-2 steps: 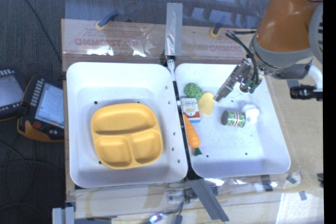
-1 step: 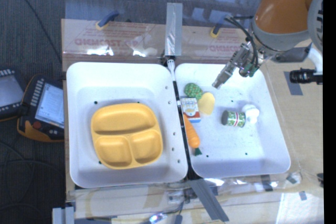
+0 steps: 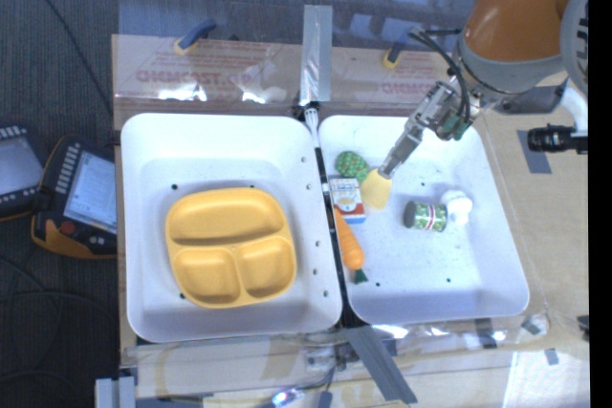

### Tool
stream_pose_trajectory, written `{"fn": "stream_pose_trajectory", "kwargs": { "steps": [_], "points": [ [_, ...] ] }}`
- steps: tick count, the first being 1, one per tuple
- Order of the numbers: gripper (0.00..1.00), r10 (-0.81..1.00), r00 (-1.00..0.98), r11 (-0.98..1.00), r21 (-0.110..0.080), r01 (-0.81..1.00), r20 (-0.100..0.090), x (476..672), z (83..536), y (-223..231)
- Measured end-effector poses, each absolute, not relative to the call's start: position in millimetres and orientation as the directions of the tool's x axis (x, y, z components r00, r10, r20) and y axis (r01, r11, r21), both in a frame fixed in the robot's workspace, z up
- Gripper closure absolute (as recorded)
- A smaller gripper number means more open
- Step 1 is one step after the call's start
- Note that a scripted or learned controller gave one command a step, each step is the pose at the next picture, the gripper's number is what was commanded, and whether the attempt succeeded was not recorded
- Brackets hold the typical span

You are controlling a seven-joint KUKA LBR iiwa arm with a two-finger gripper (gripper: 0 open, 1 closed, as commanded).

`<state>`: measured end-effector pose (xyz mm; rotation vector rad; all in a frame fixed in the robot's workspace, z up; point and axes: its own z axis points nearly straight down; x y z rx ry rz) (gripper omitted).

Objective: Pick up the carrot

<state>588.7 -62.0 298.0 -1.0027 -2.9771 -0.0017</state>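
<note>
Reaching in from the right over the right bin [image 3: 507, 248], with the gripper [image 3: 387, 170] slanting down and leftward. Fingers pressed together into one narrow bar, no gap visible between them, nothing seen clamped there. Tip meeting the upper edge of a pale yellow block [image 3: 377, 192] in the upper left part of that bin.

Carrot [image 3: 351, 244] lying flat on the floor of the right bin, hard against its left wall, running roughly parallel to that wall, orange body uppermost in view and green stub at the lower end. Below and to the left of the fingertips, apart from them, untouched. Between carrot and fingertips: the pale yellow block and a small white carton [image 3: 347, 199] with red and blue print, the carton's lower edge just at the carrot's upper end.

Just above the carton, a green rounded item [image 3: 351, 164]. Right of the block, a small can [image 3: 426, 216] with a green label lying on its side, a white piece [image 3: 459, 205] at its right end; whether joined to the can, unclear.

In the left bin [image 3: 134, 205], a yellow divided plate [image 3: 229, 244] with three compartments. Left of the tabletop, a handheld control unit [image 3: 81, 201] with a screen.
</note>
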Motion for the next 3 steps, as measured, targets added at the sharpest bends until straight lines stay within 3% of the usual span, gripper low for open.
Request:
{"fn": "stream_pose_trajectory", "kwargs": {
  "steps": [1,2,3],
  "points": [
    [1.0,0.604,-0.797,0.797,0.002,0.604,0.001,589.9,306.1,-60.8],
    [1.0,0.828,-0.56,0.56,-0.002,0.828,-0.002,589.2,342.6,-25.8],
    [1.0,0.955,-0.295,0.295,-0.005,0.955,0.001,582.9,272.7,41.3]
  ]
}}
